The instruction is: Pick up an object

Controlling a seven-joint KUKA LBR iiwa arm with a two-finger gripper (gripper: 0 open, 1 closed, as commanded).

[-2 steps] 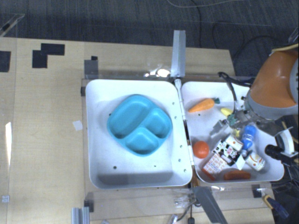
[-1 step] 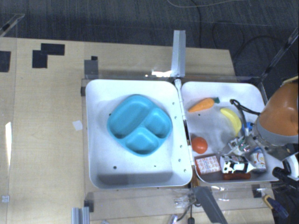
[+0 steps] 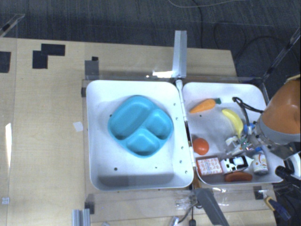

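My end effector (image 3: pixel 241 145) hangs low in the right bin (image 3: pixel 214 89), over its near right part, and I cannot tell how it is set, since the metal there is a blur against the clutter. Nothing is seen held. The pickable things crowd around it: a banana (image 3: pixel 233 119) just far of it, a black-and-white carton (image 3: pixel 235 163) just near of it, a red box (image 3: pixel 209 165) to the left of that, a sausage (image 3: pixel 238 176) at the near wall, a small can (image 3: pixel 260 165) to the right, a tomato (image 3: pixel 201 146) and a carrot (image 3: pixel 205 106) farther left. The risk, as I judge it, is the crowding: coming down here I could catch two things at once, or nudge the banana aside and close on air. The round tomato would likely roll. The left bin (image 3: pixel 101 173) holds a blue tray (image 3: pixel 140 125). The box and can carry print, too small to read.
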